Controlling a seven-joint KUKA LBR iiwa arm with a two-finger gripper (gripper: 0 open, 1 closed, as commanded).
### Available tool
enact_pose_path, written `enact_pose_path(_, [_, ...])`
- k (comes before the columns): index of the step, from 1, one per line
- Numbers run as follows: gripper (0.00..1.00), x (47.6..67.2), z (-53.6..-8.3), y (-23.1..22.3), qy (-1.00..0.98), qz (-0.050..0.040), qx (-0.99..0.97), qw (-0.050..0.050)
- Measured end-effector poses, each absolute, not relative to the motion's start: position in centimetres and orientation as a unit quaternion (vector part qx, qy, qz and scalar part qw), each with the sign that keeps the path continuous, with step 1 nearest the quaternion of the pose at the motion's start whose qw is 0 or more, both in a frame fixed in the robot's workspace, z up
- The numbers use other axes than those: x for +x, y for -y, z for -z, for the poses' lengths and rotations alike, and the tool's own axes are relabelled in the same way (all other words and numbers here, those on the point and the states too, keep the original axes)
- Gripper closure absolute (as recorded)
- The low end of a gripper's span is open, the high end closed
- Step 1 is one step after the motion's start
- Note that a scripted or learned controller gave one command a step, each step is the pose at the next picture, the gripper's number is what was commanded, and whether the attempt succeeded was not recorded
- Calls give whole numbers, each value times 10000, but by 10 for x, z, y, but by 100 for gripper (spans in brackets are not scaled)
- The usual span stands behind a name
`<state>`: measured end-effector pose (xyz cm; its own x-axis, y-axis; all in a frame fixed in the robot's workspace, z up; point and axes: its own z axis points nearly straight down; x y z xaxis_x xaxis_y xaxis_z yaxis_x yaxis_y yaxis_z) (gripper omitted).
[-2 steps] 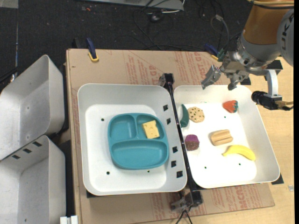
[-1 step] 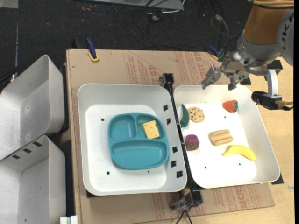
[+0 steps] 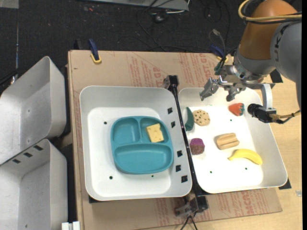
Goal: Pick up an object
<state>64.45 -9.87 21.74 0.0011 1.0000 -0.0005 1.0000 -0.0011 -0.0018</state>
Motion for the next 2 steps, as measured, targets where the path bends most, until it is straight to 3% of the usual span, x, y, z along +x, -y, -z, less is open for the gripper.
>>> enact_pose_path(1, [0, 652, -167, 104, 7066, -15, -7076, 11])
enact_pose_path(2, [0, 645, -106, 107, 7063, -19, -7079, 20])
